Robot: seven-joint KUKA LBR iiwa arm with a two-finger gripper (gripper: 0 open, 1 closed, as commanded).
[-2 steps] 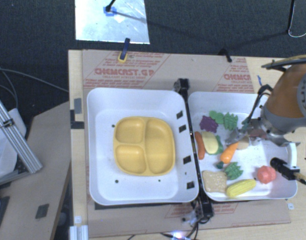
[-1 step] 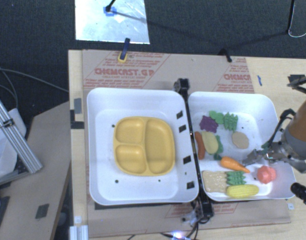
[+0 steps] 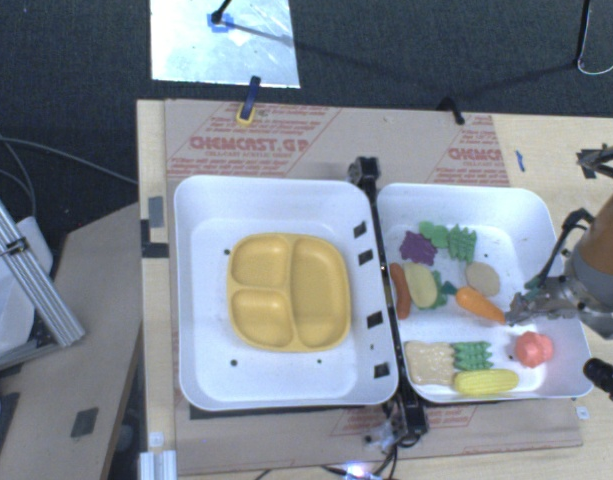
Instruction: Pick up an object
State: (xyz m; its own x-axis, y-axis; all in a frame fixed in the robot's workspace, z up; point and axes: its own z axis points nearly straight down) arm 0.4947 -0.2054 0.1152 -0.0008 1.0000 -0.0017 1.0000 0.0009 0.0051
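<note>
Looking down from the camera view, you find the gripper (image 3: 531, 306) low at the right bin's (image 3: 531, 200) 3 o'clock edge, its tip just beside the carrot (image 3: 480, 304); whether its fingers are open or closed you cannot tell. At 5 o'clock of the tip sits the tomato (image 3: 533, 348), and the corn (image 3: 486, 381) lies near the 6 o'clock wall. You would do well to pick one target, centre over it, and descend straight. The left bin (image 3: 276, 196) holds a yellow tray (image 3: 288, 292).
</note>
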